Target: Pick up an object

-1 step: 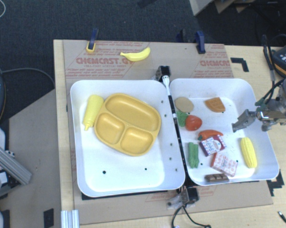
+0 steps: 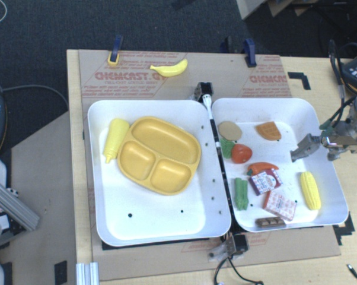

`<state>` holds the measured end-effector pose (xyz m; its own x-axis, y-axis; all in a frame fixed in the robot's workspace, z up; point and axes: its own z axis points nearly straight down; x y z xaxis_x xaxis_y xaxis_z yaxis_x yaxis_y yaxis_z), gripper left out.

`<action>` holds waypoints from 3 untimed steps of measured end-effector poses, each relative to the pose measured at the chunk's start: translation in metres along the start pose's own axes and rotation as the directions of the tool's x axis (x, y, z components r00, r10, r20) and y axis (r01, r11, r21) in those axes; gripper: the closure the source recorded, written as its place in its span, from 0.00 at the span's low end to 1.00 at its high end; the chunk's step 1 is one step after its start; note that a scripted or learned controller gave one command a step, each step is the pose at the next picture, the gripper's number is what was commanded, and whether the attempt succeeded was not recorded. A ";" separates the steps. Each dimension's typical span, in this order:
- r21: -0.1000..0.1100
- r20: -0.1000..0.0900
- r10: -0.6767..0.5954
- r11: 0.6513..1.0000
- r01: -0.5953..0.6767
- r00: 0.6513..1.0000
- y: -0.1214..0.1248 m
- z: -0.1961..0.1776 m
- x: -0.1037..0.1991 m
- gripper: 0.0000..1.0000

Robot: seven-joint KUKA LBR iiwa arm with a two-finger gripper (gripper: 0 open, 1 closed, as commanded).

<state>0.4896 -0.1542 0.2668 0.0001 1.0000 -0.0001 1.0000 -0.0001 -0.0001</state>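
1. The thing I would go for is the corn cob (image 2: 309, 190), because it lies nearest to the gripper (image 2: 301, 150). It rests in the right bin (image 2: 297, 108), close to the right wall, and nothing touches it.
2. Its long axis runs almost from the far side to the near side of the bin, leaning only a little. The cob lies just beside the gripper, toward the near edge and slightly to the right.
3. The gripper hangs over the right part of this bin. I cannot tell if its fingers are apart or together; I see nothing between them.
4. I judge the next move as a short shift toward the near edge, then down, with the fingers closing across the cob's narrow width.
5. Farther left lie a red packet (image 2: 280, 205), a purple packet (image 2: 262, 182), a red pepper (image 2: 263, 167), a tomato (image 2: 242, 153) and a green cucumber (image 2: 241, 193).
6. The left bin (image 2: 166, 224) bears a yellow divided plate (image 2: 159, 155) and a yellow bottle (image 2: 115, 138).
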 end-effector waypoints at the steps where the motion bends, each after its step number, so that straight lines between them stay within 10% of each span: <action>1: 0.007 -0.003 0.000 1.000 0.000 1.000 0.003 0.063 0.000 0.00; 3: 0.006 -0.002 0.001 1.000 -0.001 1.000 0.005 0.156 -0.007 0.00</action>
<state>0.4945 -0.1611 0.1107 0.0010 1.0000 0.0023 1.0000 -0.0010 -0.0065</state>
